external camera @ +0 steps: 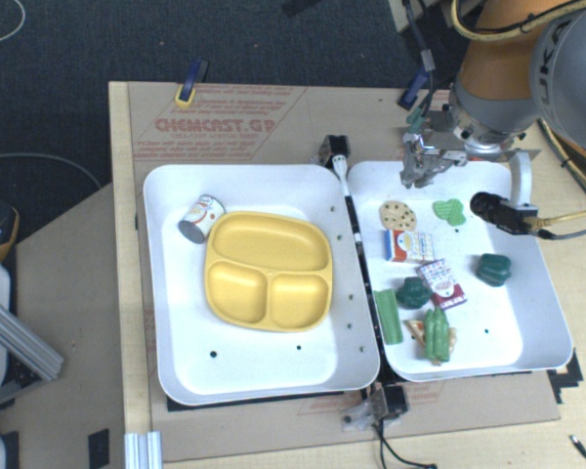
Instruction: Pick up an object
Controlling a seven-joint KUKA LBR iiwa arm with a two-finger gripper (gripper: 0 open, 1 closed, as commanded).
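Nearest the bench's front edge, inside the right bin (552, 311), a green stick (388, 317) lies along the wall next to the divider, and just beside it sit a green-and-tan toy vegetable (437, 335) and a dark green lump (411, 292). A little farther back in that bin are a small red-and-white packet (440, 283), a red-white-and-blue carton (408, 245) and, off toward the bin's outer wall, another dark green piece (493, 269). Beyond those lie a spotted cookie (397, 214) and a bright green piece (450, 210). Across the divider, the left bin (166, 262) holds a yellow divided tray (269, 270) with a small can (201, 218) tipped against its far corner. At the right bin's far rim hangs the gripper (419, 167), empty as far as I can see; whether it is spread or closed I cannot tell. My guess is the approach step: nothing is picked, and the next move calls for dropping onto one piece, the cookie being closest.
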